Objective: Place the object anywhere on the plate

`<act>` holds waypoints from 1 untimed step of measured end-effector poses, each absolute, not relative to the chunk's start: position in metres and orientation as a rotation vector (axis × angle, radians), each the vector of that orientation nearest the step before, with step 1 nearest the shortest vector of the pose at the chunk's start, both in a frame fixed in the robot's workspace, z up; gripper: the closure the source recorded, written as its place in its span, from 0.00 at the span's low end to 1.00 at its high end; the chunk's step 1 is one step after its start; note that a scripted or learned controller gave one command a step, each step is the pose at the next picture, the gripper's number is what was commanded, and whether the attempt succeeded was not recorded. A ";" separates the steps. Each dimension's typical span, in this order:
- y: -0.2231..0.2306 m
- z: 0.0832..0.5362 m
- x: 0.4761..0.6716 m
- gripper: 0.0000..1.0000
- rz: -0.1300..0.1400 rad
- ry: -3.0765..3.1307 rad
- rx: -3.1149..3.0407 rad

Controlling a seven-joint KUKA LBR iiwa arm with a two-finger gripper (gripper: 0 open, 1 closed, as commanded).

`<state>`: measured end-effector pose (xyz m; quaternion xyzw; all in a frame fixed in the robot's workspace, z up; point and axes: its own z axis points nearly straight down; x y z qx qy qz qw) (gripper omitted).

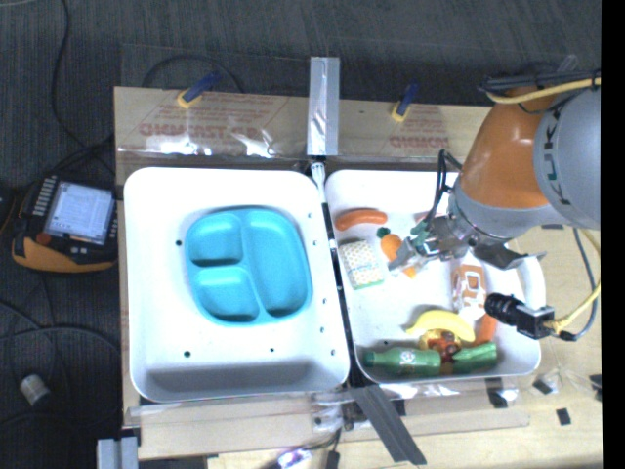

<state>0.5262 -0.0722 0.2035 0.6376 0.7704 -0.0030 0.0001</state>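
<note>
The blue plate (pixel 244 262) with three compartments lies in the left bin (pixel 156 360). My gripper (pixel 415 249) hangs low over the upper middle of the right bin (pixel 527 281), right beside a small orange piece with a green tip (pixel 391 244). The wrist hides part of that piece, and I cannot tell whether the gripper touches it. A white textured block (pixel 359 261) lies just left of the gripper. An orange sausage-shaped toy (pixel 359 219) sits above it, near the bin's back left.
Along the right bin's front edge lie a green bottle (pixel 404 360), a green vegetable (pixel 476 355) and a banana (pixel 441 320). A white and orange packet (pixel 469 286) sits under the arm. A black cable plug (pixel 513 311) hangs at right.
</note>
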 end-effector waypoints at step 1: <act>0.028 0.181 0.547 1.00 -0.007 2.307 2.138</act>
